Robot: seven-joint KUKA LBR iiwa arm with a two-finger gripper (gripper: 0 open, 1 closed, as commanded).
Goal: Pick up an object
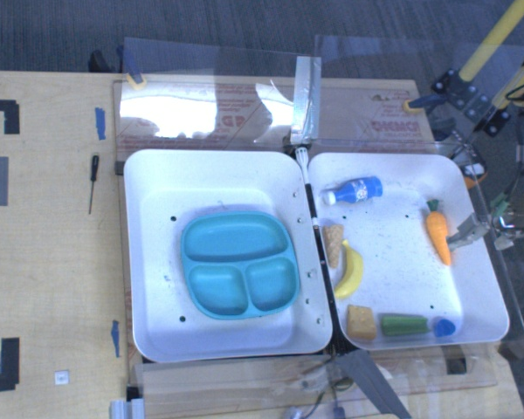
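The end effector is seen at the right bin's right edge, beside the carrot; its state cannot be told. A divided teal plate is held by the left bin.

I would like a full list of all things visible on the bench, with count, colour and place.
Bins: two, white, side by side.
Divided plate: one, turquoise, left bin.
Bottle: one, blue and white, lying at top of right bin.
Carrot: one, orange, right side of right bin.
Banana: one, yellow, left side of right bin.
Bread piece: one, tan, bottom of right bin.
Green item: one, beside bread.
Pincer: one, grey, right of carrot.
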